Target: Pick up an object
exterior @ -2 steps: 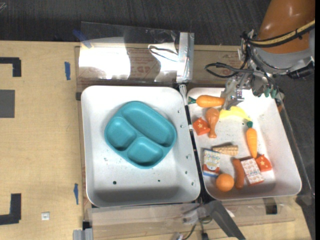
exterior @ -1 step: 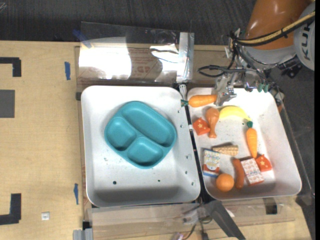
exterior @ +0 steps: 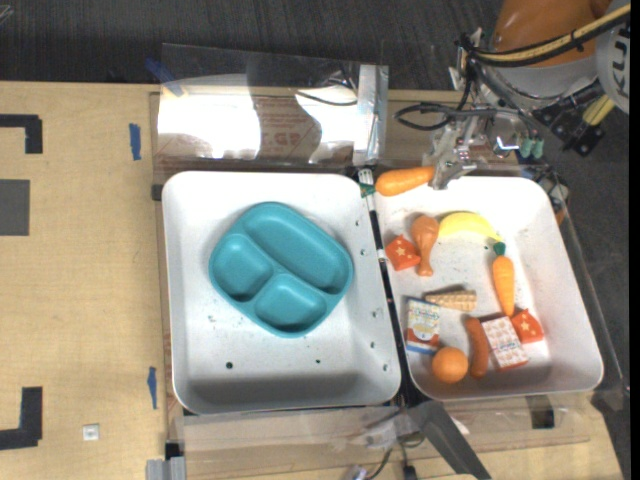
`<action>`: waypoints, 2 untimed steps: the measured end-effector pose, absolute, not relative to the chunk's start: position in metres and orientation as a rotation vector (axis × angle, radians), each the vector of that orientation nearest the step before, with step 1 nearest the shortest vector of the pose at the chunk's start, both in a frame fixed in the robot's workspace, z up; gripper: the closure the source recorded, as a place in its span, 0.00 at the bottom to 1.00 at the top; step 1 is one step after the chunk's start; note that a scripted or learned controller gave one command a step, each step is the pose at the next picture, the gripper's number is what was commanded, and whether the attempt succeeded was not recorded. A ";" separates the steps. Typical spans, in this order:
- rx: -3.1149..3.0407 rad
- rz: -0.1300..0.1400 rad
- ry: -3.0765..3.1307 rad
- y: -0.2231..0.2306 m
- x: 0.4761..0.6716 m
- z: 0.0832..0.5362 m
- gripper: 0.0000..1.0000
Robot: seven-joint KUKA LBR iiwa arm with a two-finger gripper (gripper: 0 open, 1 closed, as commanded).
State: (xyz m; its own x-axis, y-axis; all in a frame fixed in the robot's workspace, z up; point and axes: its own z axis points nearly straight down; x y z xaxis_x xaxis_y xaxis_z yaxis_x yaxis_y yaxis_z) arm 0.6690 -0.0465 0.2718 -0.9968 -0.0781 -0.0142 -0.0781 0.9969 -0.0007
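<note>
Metal claw (exterior: 437, 173) pinches a smooth, tapered orange carrot (exterior: 403, 180) above the bin rim (exterior: 470, 180).

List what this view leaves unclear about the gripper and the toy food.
- Two-finger gripper: too small and cluttered by cables to tell its finger state or whether it grips the orange toy carrot at the right white bin's rim.
- Printed labels on the small toy cartons: too small to read.

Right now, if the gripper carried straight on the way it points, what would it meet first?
Probably the orange carrot at the right bin's back-left corner; the gripper sits at its right end. Depth is unclear.
</note>
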 end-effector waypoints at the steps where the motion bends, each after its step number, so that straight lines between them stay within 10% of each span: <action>1: -0.188 0.000 3.132 -0.052 0.619 0.231 1.00; 2: -0.281 0.001 3.132 -0.121 0.550 0.126 1.00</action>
